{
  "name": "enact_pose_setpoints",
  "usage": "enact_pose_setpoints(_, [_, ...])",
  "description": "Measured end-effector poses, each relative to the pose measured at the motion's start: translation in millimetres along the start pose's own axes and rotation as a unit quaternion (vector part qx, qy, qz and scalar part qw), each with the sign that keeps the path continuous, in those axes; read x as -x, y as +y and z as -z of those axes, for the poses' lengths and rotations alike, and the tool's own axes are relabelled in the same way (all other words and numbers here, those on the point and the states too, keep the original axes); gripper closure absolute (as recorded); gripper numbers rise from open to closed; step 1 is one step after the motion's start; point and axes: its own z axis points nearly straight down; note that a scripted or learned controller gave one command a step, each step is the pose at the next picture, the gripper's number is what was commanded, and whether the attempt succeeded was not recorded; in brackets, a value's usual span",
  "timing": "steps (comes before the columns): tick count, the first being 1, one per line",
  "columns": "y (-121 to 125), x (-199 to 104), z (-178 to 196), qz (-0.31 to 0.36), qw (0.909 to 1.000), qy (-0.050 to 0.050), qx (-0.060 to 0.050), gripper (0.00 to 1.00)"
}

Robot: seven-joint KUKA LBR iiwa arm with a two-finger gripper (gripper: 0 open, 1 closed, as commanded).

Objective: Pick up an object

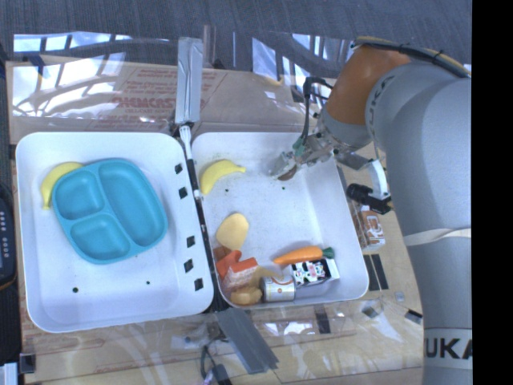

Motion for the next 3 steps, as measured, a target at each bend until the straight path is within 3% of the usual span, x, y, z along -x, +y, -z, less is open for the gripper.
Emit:
enact_pose_setpoints(1, [18,-77,82,-0.022,0.9998,0.0,0.003,1.0])
enact_pose_setpoints(2, [-24,-85,49,0.048,0.9989,0.003,-0.003,1.0])
enact_pose_setpoints(3, [5,-169,89,0.005,1.0,0.002,0.0,1.0])
